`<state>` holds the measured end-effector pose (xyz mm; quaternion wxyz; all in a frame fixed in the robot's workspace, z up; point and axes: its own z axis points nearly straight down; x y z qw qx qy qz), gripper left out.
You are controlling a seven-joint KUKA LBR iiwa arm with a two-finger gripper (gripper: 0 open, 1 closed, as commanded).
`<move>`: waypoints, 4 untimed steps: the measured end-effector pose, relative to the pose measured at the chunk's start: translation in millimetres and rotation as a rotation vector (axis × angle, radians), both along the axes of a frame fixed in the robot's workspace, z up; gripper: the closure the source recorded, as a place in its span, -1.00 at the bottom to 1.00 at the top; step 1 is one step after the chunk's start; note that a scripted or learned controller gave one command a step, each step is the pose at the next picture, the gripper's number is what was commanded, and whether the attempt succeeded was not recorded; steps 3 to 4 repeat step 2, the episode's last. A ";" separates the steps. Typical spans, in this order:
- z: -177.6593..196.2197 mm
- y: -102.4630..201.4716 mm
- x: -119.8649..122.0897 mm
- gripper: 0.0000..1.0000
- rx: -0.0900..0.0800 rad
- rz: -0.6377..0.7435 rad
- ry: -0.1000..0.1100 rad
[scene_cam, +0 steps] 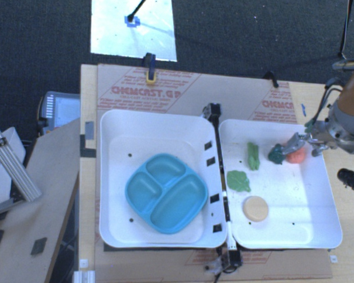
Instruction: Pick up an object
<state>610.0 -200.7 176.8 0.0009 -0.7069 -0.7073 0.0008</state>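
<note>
- Gripper (298, 143) reaches in over the far right part of the right bin (313, 232); whether it is open or closed cannot be told, nor whether it has hold of anything.
- Just at its tip lie a dark green object (276, 154) and an orange-red object (296, 155), touching each other (their shapes are too blurred to name).
- Left of the gripper, in the same bin, lies a long green piece (253, 156); nearer the camera from that sit a leafy green piece (239, 181) and a round tan disc (256, 208).
- Further left, the left bin (116, 135) holds a blue divided plate (166, 192) with three compartments.
- Beneath both bins is a board (185, 85) printed "CHEMCAST GP" in red, readable beyond the left bin.
</note>
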 end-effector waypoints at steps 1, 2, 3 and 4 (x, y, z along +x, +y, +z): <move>-56.3 0.7 9.3 -1.00 0.000 0.004 -0.001; -41.5 0.1 11.3 1.00 -0.002 0.006 -0.008; -41.5 0.1 11.3 1.00 -0.002 0.006 -0.008; -41.5 0.1 11.3 1.00 -0.002 0.006 -0.008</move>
